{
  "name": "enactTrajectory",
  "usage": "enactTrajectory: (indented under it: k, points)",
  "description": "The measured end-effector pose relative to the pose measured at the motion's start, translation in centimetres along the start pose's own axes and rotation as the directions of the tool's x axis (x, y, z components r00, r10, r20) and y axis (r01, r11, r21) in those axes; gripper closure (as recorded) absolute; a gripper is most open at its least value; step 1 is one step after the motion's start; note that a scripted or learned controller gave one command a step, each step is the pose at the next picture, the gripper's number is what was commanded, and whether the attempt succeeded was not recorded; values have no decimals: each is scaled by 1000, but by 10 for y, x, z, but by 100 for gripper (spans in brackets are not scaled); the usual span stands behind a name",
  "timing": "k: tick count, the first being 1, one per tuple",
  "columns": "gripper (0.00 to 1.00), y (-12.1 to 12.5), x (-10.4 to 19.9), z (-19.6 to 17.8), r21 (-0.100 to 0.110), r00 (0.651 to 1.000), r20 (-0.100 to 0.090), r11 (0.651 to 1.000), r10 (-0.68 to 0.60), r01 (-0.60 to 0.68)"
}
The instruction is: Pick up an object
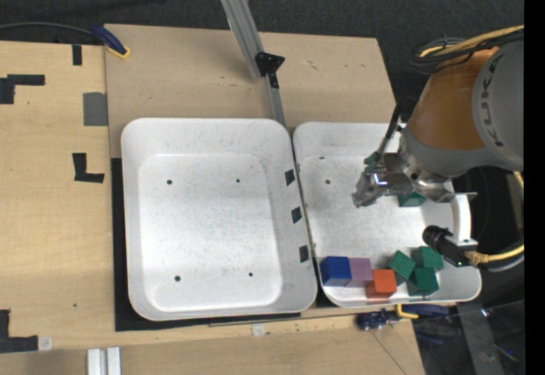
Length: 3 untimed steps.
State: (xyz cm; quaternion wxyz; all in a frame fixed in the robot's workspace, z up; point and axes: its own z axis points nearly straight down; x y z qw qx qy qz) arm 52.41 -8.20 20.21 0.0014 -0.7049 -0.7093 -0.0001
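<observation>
My gripper (371,188) hangs over the middle of the right bin (336,152), below the arm's orange band. Along that bin's near edge lie a blue block (335,270), a light purple block (361,269), an orange block (382,281) and green blocks (414,269). A small teal piece (411,201) shows just right of the gripper, partly hidden by the wrist. The gripper stands well above and behind the row of blocks, with nothing seen between its fingers.
The left bin (209,216) sits beside the right one on the wooden bench. A metal rod (243,15) slants down from the top to the bins' shared edge. A black cable connector (443,244) hangs near the right bin's right rim.
</observation>
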Motion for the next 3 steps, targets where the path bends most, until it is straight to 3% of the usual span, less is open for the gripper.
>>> enactTrajectory:
  k: [3]
  points:
    - [100,13,154,-15,0,1000,0,1000,-1,1]
